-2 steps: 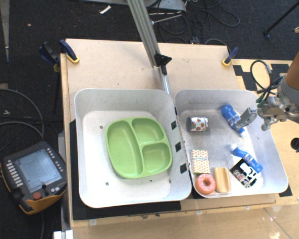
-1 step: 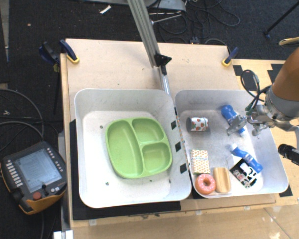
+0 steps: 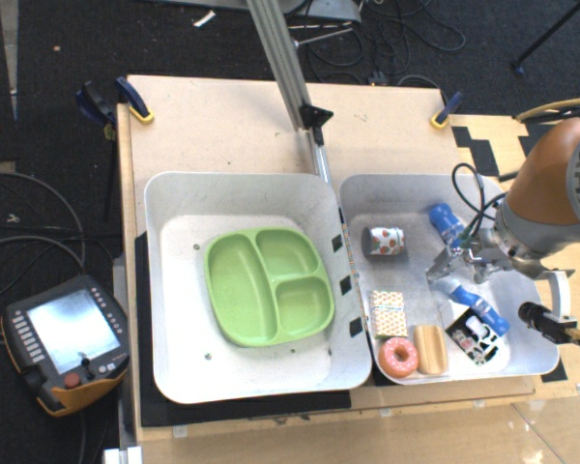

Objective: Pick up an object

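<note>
The right bin (image 3: 358,196) holds several objects. A small white cup with red dots (image 3: 384,241) lies at its back left. A checkered wafer (image 3: 388,309), a pink donut (image 3: 398,356) and a tan bun (image 3: 429,348) sit near its front edge. A black-and-white packet (image 3: 472,337) lies at the front right, with a blue tube-like object (image 3: 481,309) just behind it. Another blue object (image 3: 445,220) lies further back. My gripper (image 3: 453,262) hangs low over the bin's middle right, between the two blue objects. The arm (image 3: 551,196) reaches in from the right.
The left bin (image 3: 174,356) carries a green divided plate (image 3: 269,285). A metal pole (image 3: 282,51) slants over the bench behind the bins. Clamps sit at the bench's back corners. A teach pendant (image 3: 66,341) lies on the floor at the left.
</note>
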Available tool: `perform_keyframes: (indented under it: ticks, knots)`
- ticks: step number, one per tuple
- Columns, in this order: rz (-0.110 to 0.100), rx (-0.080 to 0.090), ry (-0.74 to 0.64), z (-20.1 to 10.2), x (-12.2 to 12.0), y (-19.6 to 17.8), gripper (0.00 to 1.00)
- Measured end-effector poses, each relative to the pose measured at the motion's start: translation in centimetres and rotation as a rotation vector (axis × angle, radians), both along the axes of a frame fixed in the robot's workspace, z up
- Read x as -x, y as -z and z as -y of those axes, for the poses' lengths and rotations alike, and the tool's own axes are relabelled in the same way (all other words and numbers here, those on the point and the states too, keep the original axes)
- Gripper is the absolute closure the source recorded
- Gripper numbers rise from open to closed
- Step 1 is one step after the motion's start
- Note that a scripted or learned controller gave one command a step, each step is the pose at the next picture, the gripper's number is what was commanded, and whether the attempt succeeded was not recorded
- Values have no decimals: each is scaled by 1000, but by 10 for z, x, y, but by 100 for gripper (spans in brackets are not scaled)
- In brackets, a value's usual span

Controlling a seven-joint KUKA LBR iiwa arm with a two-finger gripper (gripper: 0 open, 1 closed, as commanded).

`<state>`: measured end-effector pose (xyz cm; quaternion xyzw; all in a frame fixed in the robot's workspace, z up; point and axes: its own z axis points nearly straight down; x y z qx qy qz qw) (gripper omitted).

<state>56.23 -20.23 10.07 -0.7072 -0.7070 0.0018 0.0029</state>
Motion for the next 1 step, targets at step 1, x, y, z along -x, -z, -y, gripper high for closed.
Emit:
perform_keyframes:
  ticks: [1]
  knots:
    - [8, 2, -1, 0, -2, -14, 100]
